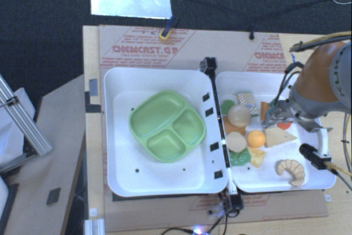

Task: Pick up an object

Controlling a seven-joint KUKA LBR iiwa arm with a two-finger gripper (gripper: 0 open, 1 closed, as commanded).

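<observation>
We see the arm (324, 82) entering from the right, its bulk hiding part of the right bin (242, 77). The pincer (273, 116) sits low among the toy food, beside the orange ball (256, 138) and cream wedge (279, 137); we cannot tell its grip. A croissant (291, 171) lies nearer the front. The left bin (118, 118) holds a green divided plate (167, 125). The board (146, 47) on the desk reads "CHEMCAST".

Tray (167, 126) in left bin (118, 118), croissant (291, 171) in right
</observation>
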